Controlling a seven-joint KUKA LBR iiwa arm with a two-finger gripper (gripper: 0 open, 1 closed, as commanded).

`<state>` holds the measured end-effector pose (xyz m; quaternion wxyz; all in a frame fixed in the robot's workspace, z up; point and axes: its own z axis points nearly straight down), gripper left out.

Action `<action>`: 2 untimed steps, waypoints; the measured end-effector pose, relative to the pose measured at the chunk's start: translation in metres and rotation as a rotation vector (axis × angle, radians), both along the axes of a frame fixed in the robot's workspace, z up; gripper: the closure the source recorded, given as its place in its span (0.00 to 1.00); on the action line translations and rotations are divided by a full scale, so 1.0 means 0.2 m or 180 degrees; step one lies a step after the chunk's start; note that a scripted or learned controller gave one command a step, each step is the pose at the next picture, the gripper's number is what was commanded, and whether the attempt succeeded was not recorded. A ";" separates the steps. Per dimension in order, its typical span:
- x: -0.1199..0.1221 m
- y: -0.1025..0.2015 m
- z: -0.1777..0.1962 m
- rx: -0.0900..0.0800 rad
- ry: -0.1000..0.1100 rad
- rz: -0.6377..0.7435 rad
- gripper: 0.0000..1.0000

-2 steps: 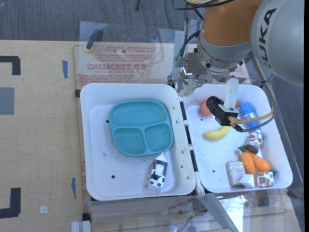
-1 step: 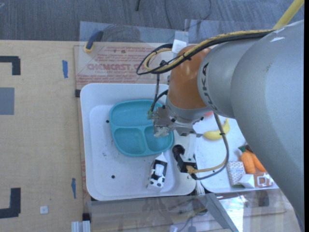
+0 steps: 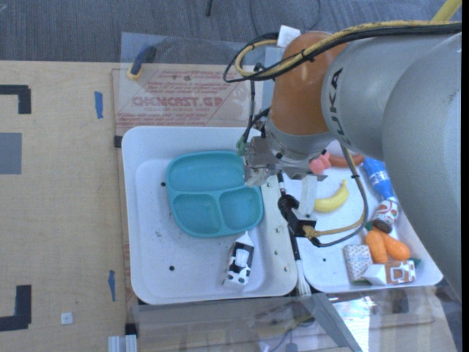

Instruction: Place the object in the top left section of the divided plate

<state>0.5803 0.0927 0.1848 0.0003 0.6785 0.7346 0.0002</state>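
Note:
A light blue divided plate (image 3: 209, 196) lies in the left bin (image 3: 146, 270), with one wide section at the back and two smaller ones in front. My gripper (image 3: 256, 171) hangs over the plate's right rim, right under the orange wrist band, and the wrist covers most of it. I see nothing clearly held there. A small black-and-white cow-patterned carton (image 3: 239, 264) lies in the left bin, in front of the plate and near the bin's front right corner.
The right bin (image 3: 330, 281) holds a yellow banana (image 3: 331, 198), a pink toy (image 3: 319, 164), a blue bottle (image 3: 377, 178), orange carrots (image 3: 387, 246) and small cartons (image 3: 392, 272). The arm's grey body covers the view's right side. A plywood bench top lies left of the bins.

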 end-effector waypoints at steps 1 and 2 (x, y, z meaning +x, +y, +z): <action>-0.21 -0.20 0.84 -0.0002 0.0000 0.0163 1.00; -0.14 -0.47 0.54 -0.0002 0.0004 0.0171 1.00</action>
